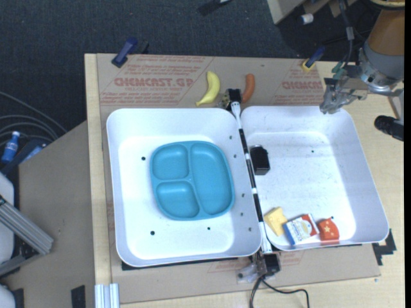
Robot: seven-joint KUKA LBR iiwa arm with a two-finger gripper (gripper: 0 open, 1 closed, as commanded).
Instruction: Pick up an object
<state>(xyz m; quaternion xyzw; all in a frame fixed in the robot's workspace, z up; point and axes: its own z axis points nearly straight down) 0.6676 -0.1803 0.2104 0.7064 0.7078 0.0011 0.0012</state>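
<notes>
You are looking at these counts:
Bins: two, left bin (122, 172), right bin (347, 172)
Blue tray (191, 179): one
Banana (209, 88): one
Hot dog (248, 86): one
Cheese wedge (275, 221): one
Cartons: two, one white (300, 228), one red (328, 230)
Black block (259, 160): one

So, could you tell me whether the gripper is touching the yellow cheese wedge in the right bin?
Apart. The camera view shows the gripper over the right bin's far rim, with bare white bin floor separating it from the yellow cheese wedge at the near edge.

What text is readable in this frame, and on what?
"CHEMCAST G.P": red print on the brown board behind the left bin; last letters unsure.
Same red print behind the right bin, partly hidden: unreadable.
Small carton in the right bin: print too small to read.
</notes>
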